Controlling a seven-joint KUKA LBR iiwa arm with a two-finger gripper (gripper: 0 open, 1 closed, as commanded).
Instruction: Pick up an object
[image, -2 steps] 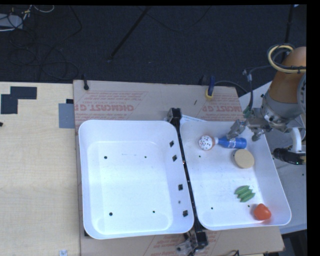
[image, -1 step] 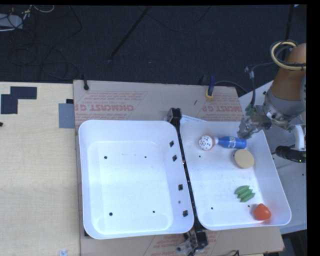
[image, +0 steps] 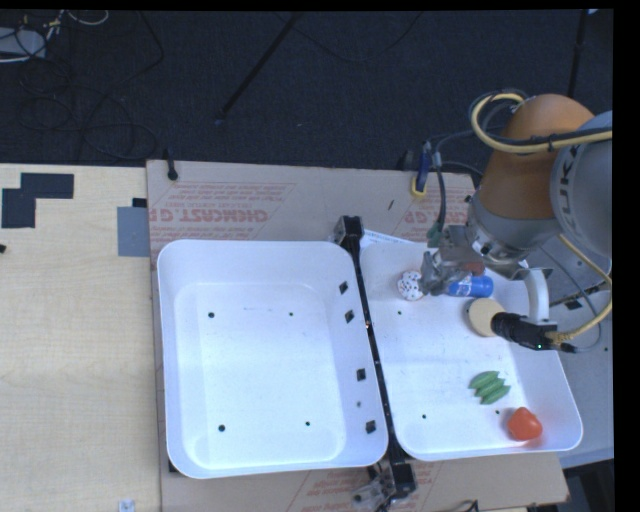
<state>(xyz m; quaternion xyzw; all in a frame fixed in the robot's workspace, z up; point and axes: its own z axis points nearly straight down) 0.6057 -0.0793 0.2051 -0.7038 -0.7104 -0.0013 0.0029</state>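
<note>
Here the gripper (image: 437, 277) hangs low over the right bin (image: 440, 420); I cannot tell its state. A white spotted ball (image: 410, 286) sits just left of it, a blue cylinder (image: 470, 287) just right, green pods (image: 490, 386) and a red object (image: 523, 424) well below-right.

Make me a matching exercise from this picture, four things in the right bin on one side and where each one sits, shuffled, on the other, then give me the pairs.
Things
1. dice
2. blue tube
3. green pod
4. red ball

Places
A. near corner of the right bin, closest to the camera
B. just beside the gripper, on its right
C. far end, left of the gripper
D. between the tan disc and the red ball

Pairs: 1-C, 2-B, 3-D, 4-A
</note>
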